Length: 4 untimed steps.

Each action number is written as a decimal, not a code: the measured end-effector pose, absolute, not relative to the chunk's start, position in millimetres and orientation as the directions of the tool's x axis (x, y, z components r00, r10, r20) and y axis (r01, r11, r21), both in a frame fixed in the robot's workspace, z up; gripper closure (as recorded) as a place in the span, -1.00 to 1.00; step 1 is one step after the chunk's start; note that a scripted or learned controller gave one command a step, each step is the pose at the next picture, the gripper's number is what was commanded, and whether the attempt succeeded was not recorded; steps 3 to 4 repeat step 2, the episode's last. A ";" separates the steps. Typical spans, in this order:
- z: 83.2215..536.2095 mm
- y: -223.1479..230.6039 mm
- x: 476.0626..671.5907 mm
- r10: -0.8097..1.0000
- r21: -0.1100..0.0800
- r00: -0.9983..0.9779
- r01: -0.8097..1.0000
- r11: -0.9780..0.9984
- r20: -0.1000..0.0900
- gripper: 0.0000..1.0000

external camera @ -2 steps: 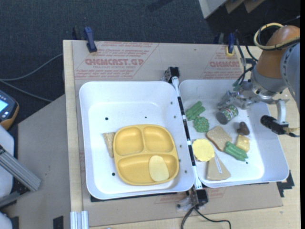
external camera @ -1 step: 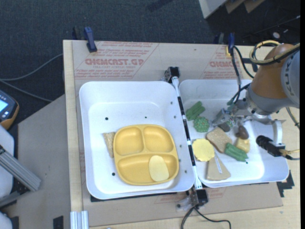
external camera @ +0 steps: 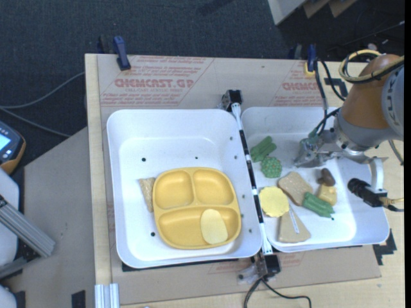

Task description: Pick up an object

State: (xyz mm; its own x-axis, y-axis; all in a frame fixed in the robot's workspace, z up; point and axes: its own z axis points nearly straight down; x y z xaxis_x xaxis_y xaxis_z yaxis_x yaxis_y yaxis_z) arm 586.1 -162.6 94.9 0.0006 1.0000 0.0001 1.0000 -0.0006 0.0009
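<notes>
gripper (external camera: 313, 154) hovers low in the right bin (external camera: 369, 236) above toy food, grip state unclear; nothing visibly lifted yet.

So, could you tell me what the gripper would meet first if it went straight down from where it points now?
Probably the brown bread-slice toy lying just below the gripper in the right white bin, though depth is hard to judge.

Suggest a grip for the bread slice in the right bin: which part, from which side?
Bread slice lies flat, tilted, between the yellow disc and the green piece. Probably best from straight above, gripper fingers across its narrower width near the upper end, where the bin floor beside it looks barest.
</notes>
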 end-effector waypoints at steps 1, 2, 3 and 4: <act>86.0 -107.8 613.7 1.000 0.006 -0.006 1.000 0.006 -0.001 1.00; 215.0 -50.3 578.3 1.000 0.010 -0.007 1.000 0.007 0.002 1.00; 215.0 -50.3 578.3 1.000 0.010 -0.007 1.000 0.007 0.002 1.00; 215.0 -50.3 578.3 1.000 0.010 -0.007 1.000 0.007 0.002 1.00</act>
